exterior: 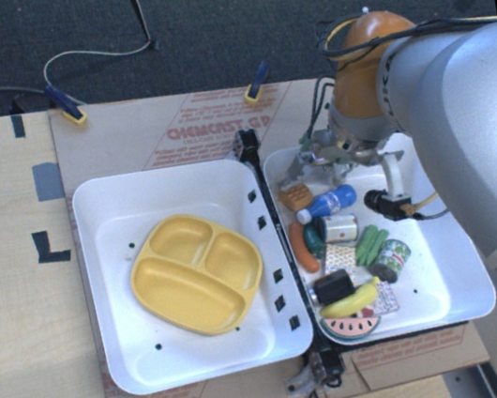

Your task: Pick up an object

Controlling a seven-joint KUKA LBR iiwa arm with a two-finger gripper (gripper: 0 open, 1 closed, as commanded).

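Observation:
The right bin (454, 286) holds a heap of small items: a brown block (296, 196), a blue bottle (330, 201), a silver can (340, 227), an orange carrot (302, 246), a green vegetable (369, 244), a green-labelled tin (393, 259), a black block (331, 285), a banana (350, 301) and a watermelon slice (351, 326). My gripper (318, 160) hangs low over the bin's far left corner, just above the brown block and the blue bottle. Nothing shows as lifted.
The left bin (113, 293) holds a yellow divided plate (197, 272). A black divider clamp (246, 144) sits between the bins. The grey arm (466, 136) covers the right bin's far right side. Yellow-and-blue clips (67, 103) hold the cardboard's far edge.

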